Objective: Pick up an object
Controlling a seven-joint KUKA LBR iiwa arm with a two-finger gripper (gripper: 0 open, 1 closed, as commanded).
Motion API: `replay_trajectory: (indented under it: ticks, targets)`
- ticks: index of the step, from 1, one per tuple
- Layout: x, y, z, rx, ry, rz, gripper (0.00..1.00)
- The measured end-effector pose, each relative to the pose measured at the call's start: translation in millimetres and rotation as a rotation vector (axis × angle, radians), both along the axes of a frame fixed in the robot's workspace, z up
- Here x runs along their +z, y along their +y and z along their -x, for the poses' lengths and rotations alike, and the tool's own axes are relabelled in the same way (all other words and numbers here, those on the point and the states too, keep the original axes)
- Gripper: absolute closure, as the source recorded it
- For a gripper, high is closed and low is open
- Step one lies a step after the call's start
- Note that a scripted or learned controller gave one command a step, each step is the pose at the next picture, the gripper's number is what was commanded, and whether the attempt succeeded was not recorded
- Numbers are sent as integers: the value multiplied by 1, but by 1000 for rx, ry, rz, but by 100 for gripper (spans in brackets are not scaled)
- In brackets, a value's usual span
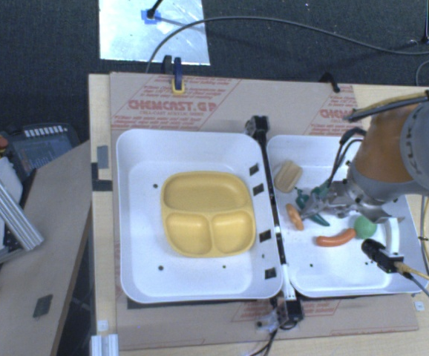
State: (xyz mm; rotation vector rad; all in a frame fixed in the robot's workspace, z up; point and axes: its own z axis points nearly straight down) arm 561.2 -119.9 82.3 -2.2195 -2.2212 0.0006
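Observation:
My gripper (315, 205) is low in the right bin (326, 279), at the end of the grey and orange arm (393, 158). Its tip is dark and teal and sits just right of a small orange carrot-like piece (295, 216). A tan bread-like piece (287, 175) lies up and left of it. An orange-red sausage (335, 237) and a green ball (365, 227) lie below and right of the gripper. I cannot make out whether anything is held.
The left bin (136, 199) holds a yellow divided tray (205, 212). A black divider (268, 199) runs between the bins. A black fitting (381, 256) and cables hang by the arm at the right bin's lower right.

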Motion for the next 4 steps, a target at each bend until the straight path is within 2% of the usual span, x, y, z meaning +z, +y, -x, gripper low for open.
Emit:
replay_trajectory:
  ticks: [1,2,3,4]
  targets:
    - [13,-1,-1,0,-4,1,100]
    - [69,-8,5,-2,-7,2,100]
    - [117,-13,-4,3,-8,3,100]
    - [145,-13,-5,3,-5,2,100]
